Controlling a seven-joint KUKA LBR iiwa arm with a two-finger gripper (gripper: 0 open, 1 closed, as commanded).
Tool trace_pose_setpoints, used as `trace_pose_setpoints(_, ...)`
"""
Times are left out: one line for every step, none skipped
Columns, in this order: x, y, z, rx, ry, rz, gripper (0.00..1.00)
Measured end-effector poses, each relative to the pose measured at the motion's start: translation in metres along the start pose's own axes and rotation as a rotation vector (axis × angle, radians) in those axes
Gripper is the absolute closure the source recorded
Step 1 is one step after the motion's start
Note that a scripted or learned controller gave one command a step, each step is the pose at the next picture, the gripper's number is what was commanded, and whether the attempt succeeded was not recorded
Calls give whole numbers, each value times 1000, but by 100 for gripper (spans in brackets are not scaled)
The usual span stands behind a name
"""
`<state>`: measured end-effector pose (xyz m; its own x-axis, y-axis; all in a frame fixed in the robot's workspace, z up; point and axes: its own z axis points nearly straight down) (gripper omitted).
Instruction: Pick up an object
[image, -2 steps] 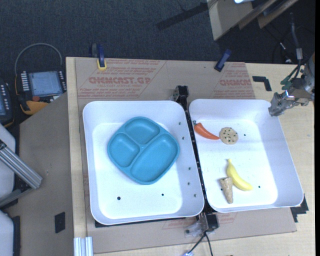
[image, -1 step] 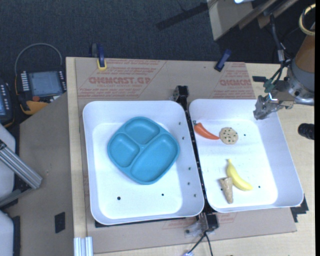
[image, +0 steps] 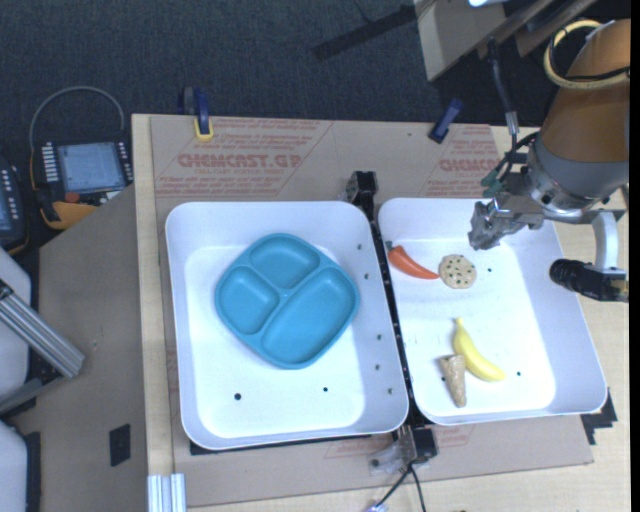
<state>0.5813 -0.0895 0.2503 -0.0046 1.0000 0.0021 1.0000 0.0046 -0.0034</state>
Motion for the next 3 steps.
trace_pose_setpoints(49,-5,-2,-1,0,-1,100)
trace_pose_setpoints(110,-22,6,1,0,-1,100)
trace_pose_setpoints(153,-39,18,1,0,0,100)
